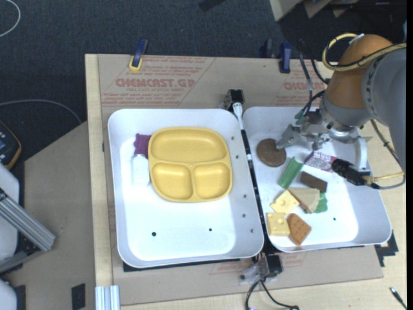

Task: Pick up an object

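Note:
My gripper [307, 137] hangs low over the back of the right bin [368, 221], under the orange wrist band. Just to its left lies a brown round disc [271, 152]. A green block [290, 172] and a pink-and-white wrapped piece [320, 160] lie right below it. Toward the front are a dark brown block [313, 181], a tan wedge [305, 199], a small green piece [321, 204], two yellow cheese-like pieces [283, 203] [277, 223] and an orange-brown cracker [298, 228]. Nothing is visibly held.
The left bin [181, 237] holds a yellow divided plate [190, 162], with a purple item [142, 142] and a white bottle [140, 170] at its left side. A raised rim divides the two bins. Clamps sit along the board's far edge.

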Robot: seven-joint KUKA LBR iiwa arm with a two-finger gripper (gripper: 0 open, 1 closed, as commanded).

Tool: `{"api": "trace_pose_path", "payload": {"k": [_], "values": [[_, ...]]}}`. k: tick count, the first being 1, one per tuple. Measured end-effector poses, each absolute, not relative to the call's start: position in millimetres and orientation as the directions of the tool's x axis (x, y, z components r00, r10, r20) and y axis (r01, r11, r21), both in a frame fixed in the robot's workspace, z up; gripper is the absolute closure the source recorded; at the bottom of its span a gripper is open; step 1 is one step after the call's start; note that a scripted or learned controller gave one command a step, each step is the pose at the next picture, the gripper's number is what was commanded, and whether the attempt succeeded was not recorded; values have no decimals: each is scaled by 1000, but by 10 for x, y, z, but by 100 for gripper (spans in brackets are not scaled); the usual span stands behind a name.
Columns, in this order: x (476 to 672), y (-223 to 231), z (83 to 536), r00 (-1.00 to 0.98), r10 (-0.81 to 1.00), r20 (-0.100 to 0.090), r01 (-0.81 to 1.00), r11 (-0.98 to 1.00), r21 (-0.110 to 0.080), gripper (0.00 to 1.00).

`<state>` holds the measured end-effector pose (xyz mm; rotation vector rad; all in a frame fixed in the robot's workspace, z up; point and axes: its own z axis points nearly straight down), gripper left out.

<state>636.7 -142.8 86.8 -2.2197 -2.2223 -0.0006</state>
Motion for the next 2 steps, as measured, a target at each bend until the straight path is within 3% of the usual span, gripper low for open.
{"api": "trace_pose_path", "payload": {"k": [1,2], "values": [[6392,-1422,1006,-2,1000,1,1000,2,8,100],[6320,-1402,1486,-1,1000,-2,1000,1,5,100]]}}
